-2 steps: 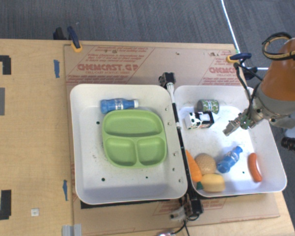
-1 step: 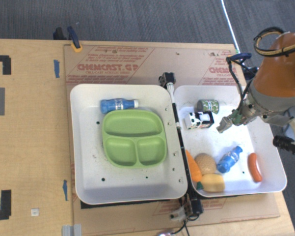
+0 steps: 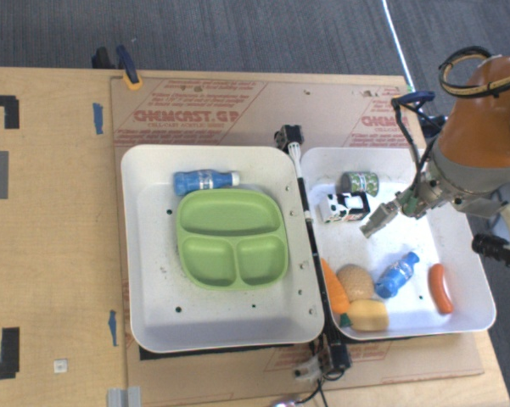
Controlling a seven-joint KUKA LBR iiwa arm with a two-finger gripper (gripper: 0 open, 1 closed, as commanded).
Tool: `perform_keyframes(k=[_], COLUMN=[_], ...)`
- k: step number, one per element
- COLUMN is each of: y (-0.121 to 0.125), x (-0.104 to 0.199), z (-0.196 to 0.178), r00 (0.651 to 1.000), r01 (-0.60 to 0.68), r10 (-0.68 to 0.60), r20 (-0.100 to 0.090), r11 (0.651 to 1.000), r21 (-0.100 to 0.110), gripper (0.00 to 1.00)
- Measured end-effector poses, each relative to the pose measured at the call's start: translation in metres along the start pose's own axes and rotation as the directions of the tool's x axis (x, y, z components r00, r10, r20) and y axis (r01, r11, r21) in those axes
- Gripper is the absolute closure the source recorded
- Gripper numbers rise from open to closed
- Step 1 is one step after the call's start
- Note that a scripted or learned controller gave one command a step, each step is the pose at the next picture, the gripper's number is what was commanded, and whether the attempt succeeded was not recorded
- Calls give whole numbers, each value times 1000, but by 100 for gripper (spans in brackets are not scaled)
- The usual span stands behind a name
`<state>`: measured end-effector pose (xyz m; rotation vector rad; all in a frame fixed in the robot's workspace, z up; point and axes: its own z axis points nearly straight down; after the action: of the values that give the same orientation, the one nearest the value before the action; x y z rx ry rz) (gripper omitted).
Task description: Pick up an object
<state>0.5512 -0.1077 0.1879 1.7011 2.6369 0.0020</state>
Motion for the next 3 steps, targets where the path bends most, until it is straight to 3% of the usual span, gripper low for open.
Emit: perform_keyframes(k=[1,2,3], y=[-73,-59,12], x=[14,39,-20], z=[71,100,101], r00=[969,728,610], r01=[248,686,792], r10=[-248,-686,-792], r20=[-3,0,7], r11=[969,728,610], r21=[2,-3,-1], gripper=[0,0,0])
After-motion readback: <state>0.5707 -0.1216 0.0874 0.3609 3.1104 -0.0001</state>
